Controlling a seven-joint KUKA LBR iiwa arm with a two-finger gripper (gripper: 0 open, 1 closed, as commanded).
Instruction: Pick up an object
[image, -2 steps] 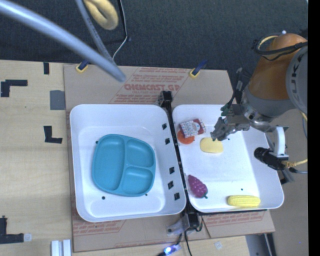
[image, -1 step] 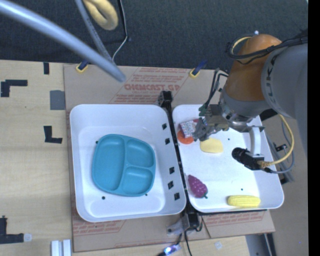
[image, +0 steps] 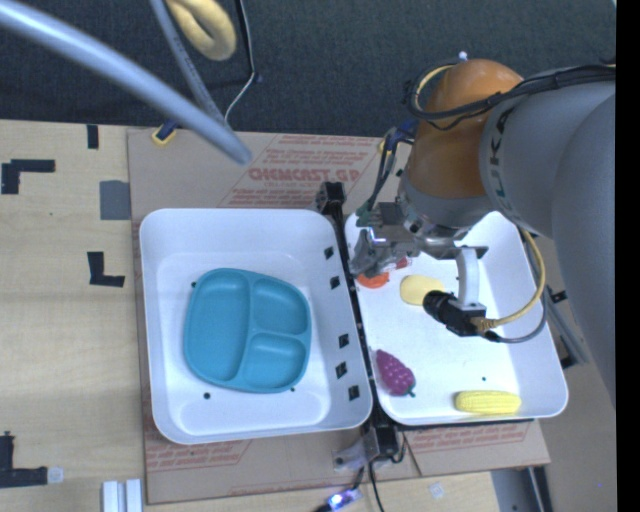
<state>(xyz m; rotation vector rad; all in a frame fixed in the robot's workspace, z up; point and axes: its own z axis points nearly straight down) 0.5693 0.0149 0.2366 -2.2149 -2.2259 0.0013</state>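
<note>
Looking down on your worktop (image: 60, 330), you see one grey arm (image: 560, 170) with its orange band reaching in from the right, and two white bins side by side. Your left bin (image: 165, 240) carries one blue divided plate (image: 247, 329) with three compartments, lying flat near the bin's middle.

Your right bin (image: 530, 400) carries four small things. One corn cob (image: 488, 402) lies near the front edge, its long axis running left to right, almost level. One purple bunch of grapes (image: 394, 372) sits near the bin's left wall, its long axis slanting from upper left to lower right. One pale yellow piece (image: 417, 290), perhaps a lemon, lies near the bin's middle, just beside the black fitting on the wrist. One small orange-red piece (image: 372, 281) shows just under the jaws (image: 375, 255), partly hidden by them.

You cannot tell from this view whether the jaws are wide or narrow, nor whether they touch that orange-red piece.
</note>
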